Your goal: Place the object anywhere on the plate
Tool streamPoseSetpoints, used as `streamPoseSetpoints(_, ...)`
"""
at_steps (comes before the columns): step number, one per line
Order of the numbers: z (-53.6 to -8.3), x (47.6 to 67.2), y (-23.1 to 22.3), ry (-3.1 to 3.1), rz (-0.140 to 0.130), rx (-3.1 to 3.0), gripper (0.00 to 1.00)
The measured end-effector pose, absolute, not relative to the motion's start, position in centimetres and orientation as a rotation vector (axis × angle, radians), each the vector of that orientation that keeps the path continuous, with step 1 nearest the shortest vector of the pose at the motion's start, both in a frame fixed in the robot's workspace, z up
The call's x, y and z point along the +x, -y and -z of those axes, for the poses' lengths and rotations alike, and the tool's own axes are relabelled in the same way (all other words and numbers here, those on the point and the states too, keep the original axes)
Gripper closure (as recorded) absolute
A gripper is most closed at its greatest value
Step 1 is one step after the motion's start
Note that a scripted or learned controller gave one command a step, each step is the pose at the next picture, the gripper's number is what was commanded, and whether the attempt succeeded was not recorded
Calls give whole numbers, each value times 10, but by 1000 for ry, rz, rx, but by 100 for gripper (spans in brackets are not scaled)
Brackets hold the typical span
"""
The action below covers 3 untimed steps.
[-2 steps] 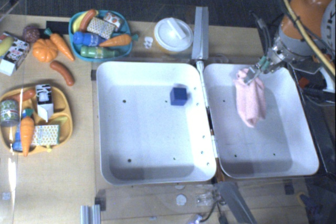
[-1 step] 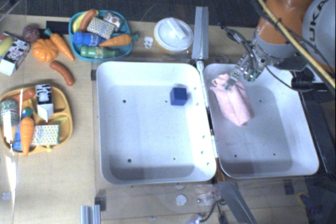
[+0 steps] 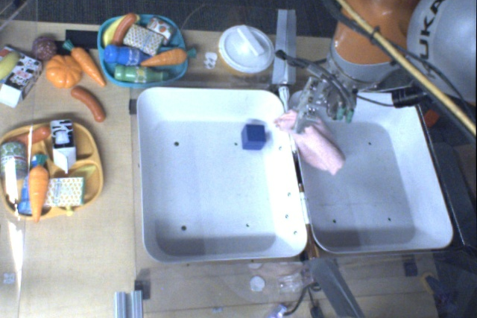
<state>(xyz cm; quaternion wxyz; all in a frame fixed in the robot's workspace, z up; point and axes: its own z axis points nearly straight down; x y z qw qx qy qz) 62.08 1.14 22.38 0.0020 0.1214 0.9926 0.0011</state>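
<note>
A soft pink object (image 3: 322,149) lies slanted at the left edge of the right bin (image 3: 387,227), its upper end reaching the divider between the bins. My gripper (image 3: 308,115) comes down from the right onto that upper end and is shut on it, with pink showing on both sides of the fingers. A small blue cube (image 3: 254,135) sits in the upper middle of the left bin (image 3: 201,227). A round white plate-like disc (image 3: 247,48) stands on the bench behind the left bin.
A blue bowl of toy food (image 3: 143,50) stands at the back left and a yellow tray of toy food (image 3: 51,169) at the far left. Loose toy vegetables (image 3: 74,74) lie between them. The arm's grey and orange body (image 3: 387,4) fills the upper right.
</note>
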Motion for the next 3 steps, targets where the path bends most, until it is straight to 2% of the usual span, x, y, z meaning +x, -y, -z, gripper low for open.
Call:
streamPoseSetpoints(1, -226, 608, -65, -3138, -4, 1, 100)
streamPoseSetpoints(2, -226, 612, -117, -3135, -5, -6, 100)
streamPoseSetpoints(3, -226, 612, -117, -3135, -5, -6, 0)
